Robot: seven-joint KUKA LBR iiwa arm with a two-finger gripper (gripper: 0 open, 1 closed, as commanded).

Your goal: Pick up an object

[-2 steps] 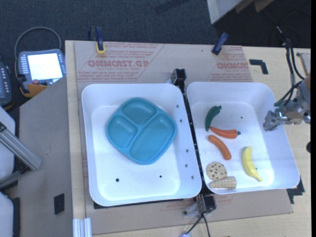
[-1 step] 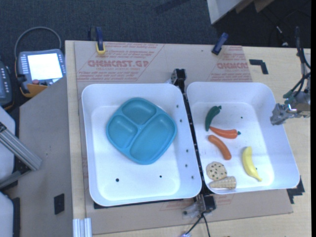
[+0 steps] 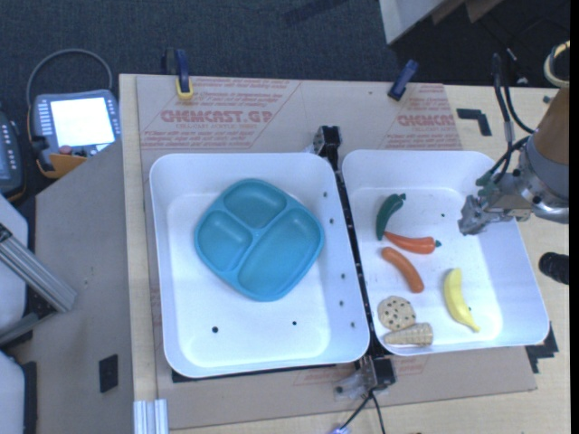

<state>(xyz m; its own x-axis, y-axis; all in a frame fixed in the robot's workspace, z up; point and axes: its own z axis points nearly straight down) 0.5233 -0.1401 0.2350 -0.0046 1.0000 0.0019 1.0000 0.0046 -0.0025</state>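
Observation:
The right bin [image 3: 507, 333] holds several toy foods: a green pepper [image 3: 390, 212], a red chili [image 3: 412, 241], an orange sausage [image 3: 403, 268], a yellow banana [image 3: 459, 299], a round cookie [image 3: 395, 312] and a tan wafer [image 3: 409, 335]. My gripper [image 3: 472, 221] hangs over the right side of this bin, to the right of the red chili and above the banana. Nothing shows between its tips.
The left bin [image 3: 181, 333] holds a blue divided plate [image 3: 259, 250]. A black clamp [image 3: 328, 139] sits at the top of the wall between the bins. A tablet-like device [image 3: 80, 121] lies off the bench at the upper left. Cables run along the right edge.

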